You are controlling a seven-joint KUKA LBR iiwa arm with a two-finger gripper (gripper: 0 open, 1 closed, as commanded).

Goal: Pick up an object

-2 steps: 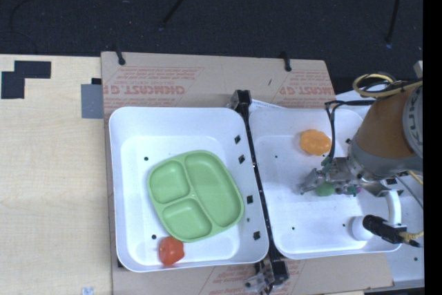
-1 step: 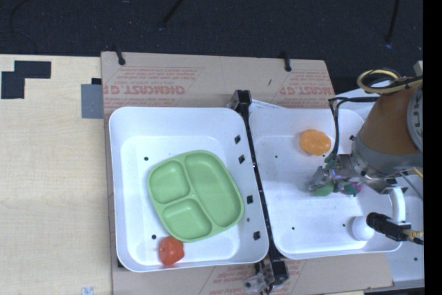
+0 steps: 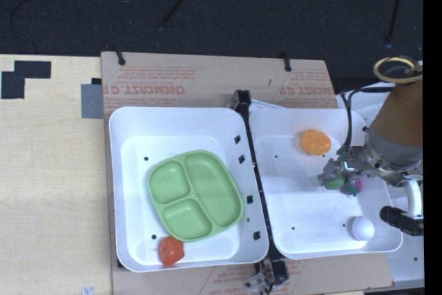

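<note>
My gripper (image 3: pixel 343 175) is low in the right bin (image 3: pixel 304 245), near its right wall. The grey arm with its orange band comes in from the right. A small green and purple object (image 3: pixel 344 183) lies right under the gripper's tip, partly hidden by it. An orange rounded object (image 3: pixel 315 142) rests a little to the upper left of the gripper. Near the bin's front right corner lies a white ball (image 3: pixel 360 227). In the left bin (image 3: pixel 131 148) a green divided plate (image 3: pixel 195 195) lies flat, with a red object (image 3: pixel 170 250) beside its front edge.
A black divider with clips (image 3: pixel 252 176) runs between the two bins. Both bins sit on a cardboard sheet (image 3: pixel 207 83) on a wooden bench. A black part (image 3: pixel 400 219) juts in at the right bin's right rim.
</note>
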